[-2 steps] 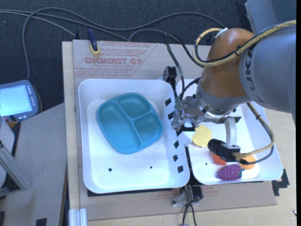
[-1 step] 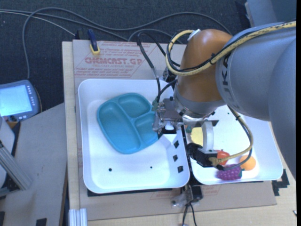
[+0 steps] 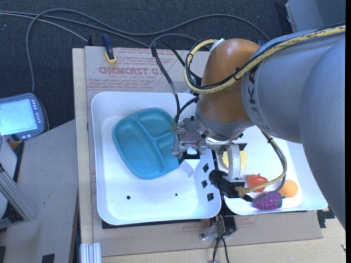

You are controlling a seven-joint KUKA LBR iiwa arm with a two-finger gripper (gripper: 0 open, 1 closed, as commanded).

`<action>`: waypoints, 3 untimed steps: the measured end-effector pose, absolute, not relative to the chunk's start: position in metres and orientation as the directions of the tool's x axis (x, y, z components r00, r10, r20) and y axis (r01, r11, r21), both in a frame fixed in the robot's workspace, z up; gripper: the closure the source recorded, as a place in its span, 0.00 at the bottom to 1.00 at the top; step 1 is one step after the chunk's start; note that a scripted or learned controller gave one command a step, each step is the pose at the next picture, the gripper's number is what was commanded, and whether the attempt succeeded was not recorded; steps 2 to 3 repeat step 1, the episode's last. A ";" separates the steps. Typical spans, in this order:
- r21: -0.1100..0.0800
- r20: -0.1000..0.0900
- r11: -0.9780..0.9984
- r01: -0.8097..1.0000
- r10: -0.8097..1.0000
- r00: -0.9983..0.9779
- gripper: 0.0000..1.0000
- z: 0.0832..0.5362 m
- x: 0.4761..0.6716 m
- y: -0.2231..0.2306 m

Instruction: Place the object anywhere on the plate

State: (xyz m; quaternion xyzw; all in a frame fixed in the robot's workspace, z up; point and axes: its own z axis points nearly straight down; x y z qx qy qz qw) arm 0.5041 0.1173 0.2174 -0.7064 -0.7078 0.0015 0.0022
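Camera view, front edge first: the right bin (image 3: 307, 201) has some toy food bunched at its near side, with a purple grape bunch (image 3: 267, 201) closest, a red piece (image 3: 256, 180) touching it just behind, and an orange ball (image 3: 289, 188) beside those on the right. A yellow piece (image 3: 240, 159) sits a bit further back, half hidden by the wrist hardware, so I can't say which way it points or where its long axis runs. The gripper (image 3: 184, 147) hangs over the divide between the 2 bins, right at the blue plate's (image 3: 145, 141) right edge. Can't tell if the jaws are apart or together, and nothing visible is pinched there. The plate is a 3-compartment one lying tilted in the left bin (image 3: 109, 201). Behind it all, the orange wrist band (image 3: 230, 75) and grey arm cover the back right.
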 end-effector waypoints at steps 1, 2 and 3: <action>-0.004 0.001 0.000 1.000 1.000 0.000 0.00 0.218 0.504 0.117; -0.004 0.001 0.000 1.000 1.000 0.000 0.00 0.218 0.504 0.117; -0.004 0.001 0.000 1.000 1.000 0.000 0.00 0.218 0.504 0.117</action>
